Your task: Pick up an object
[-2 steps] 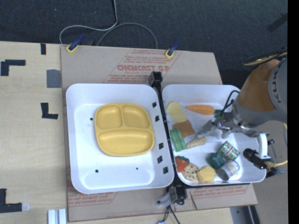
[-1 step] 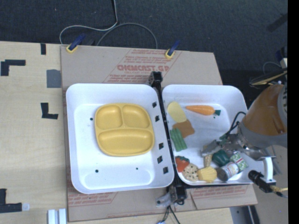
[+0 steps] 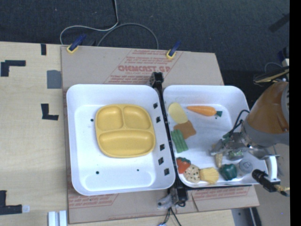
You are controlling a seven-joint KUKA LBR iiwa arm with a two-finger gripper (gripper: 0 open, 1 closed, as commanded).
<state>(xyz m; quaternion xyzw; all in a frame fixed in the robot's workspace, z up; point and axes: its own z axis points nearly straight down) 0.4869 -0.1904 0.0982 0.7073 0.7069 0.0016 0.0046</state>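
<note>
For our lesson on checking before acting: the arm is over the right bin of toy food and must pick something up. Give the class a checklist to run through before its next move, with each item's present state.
1. Gripper is over the right bin, where the objects lie: ok.
2. Objects sit close by it, the dark green piece and the yellow piece among them: ok.
3. Something is already between the fingers: cannot tell; that spot is cluttered.
4. The carrot lies apart from the other food, an easier target: ok.
5. The green vegetable touches the brown block, so a grasp there may catch both: not ok.
6. The yellow divided plate in the left bin is out of the arm's way: ok.
</note>
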